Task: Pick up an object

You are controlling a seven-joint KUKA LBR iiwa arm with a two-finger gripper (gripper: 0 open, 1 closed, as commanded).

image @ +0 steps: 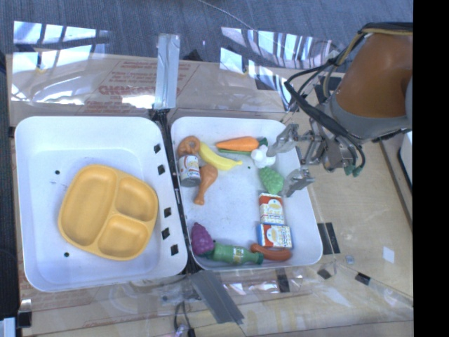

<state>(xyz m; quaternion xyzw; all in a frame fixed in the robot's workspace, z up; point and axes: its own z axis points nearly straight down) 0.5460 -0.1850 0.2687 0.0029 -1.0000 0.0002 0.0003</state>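
My gripper [290,161] hangs over the right rim of the right bin [231,213], open, with nothing between its fingers [282,142]. Just left of it lie a small white round item [263,158] and a green leafy toy [271,180]. Further left in the same bin are a carrot [238,144], a banana [217,159], a chicken drumstick [204,182] and a small can [188,169]. Two small cartons [272,208] [275,235] lie along the right wall.
Along the right bin's front wall lie a purple toy [201,239], a green bottle [235,253] and a red sausage [273,253]. The left bin [42,153] holds a yellow divided plate [107,210]. Cables [309,90] trail from the arm's wrist.
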